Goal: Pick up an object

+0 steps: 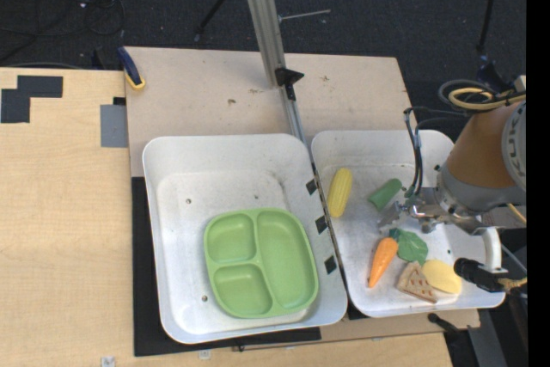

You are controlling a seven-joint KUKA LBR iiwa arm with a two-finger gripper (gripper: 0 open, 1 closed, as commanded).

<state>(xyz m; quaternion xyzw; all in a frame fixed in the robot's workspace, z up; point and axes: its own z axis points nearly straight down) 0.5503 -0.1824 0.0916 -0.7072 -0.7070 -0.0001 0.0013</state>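
The right bin [369,152] holds several toy foods: a yellow corn cob [340,191] at its left, a green piece [385,193] beside it, an orange carrot [381,260], a darker green piece [412,247], a brown wedge [417,283] and a yellow lemon-like piece [442,276]. My gripper [402,217] reaches in from the right and hangs low over the bin's middle, between the two green pieces and just above the carrot's top. I see nothing clearly held in it.
The left bin [172,176] carries a light green divided plate [258,262]. A metal post [265,21] stands behind the bins, with a thin rod running down between them. The arm's orange band [481,155] sits over the right bin's right edge.
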